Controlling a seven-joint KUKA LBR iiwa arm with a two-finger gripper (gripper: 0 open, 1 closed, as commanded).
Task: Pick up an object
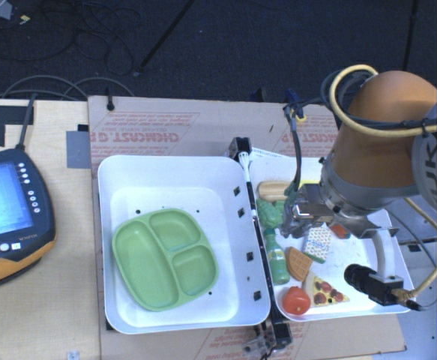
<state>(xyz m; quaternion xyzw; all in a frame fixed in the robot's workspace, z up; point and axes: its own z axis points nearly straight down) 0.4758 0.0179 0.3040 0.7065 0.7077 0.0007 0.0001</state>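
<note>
One camera hangs above the bench and looks down at a slant, its gaze tipped toward the far side, where dark floor with cables fills the top of the view. It stands far enough off to take in both white bins whole: the left bin sits near the middle, the right bin toward the right. The arm comes in from the right and looms large, close under the lens. A handheld screen is cut by the left edge.
</note>
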